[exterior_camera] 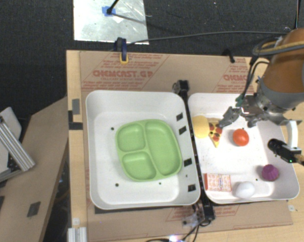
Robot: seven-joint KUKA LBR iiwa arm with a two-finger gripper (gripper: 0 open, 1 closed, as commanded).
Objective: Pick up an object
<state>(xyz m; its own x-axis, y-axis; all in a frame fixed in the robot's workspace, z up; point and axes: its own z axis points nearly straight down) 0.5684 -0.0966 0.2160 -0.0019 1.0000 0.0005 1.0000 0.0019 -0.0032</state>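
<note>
Jaws (232,116) over the right bin (288,190), toward its 11 o'clock region — spread apart, nothing between them. Orange-red ball (241,137) on the bin floor at 5 o'clock from the jaws, near. Yellow object (200,126) and pizza-slice toy (214,133) at 8 o'clock. Purple ball (270,172), white ball (245,189) near the front edge. Green divided tray (148,149) in the left bin (99,110)
</note>
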